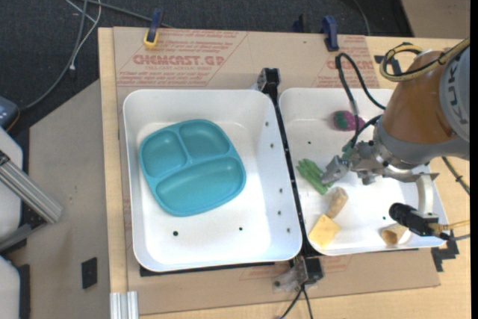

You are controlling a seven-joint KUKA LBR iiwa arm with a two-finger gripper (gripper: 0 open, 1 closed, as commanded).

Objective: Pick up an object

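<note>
cardboard-topped bench (194, 48) carries two white bins: the left bin (216, 231) holds a teal divided plate (194, 166), the right bin (314, 116) the loose bits. the gripper (337, 169) hangs low at the green pod-like piece (310, 174), likely lining up a grab, with a tan chunk (337, 202) and yellow wedge (323, 231) nearby; claw apart or together, can't tell.

Both bins were white, the left bin (134, 160) and the right bin (314, 123). The plate (193, 166) on the left was teal. On the right were a green piece (310, 174), a tan lump (337, 201), a yellow wedge (324, 231) and, farther off, a magenta-and-green thing (344, 119). The brown board (224, 56) bore red lettering. The arm's band (414, 112) was orange.
</note>
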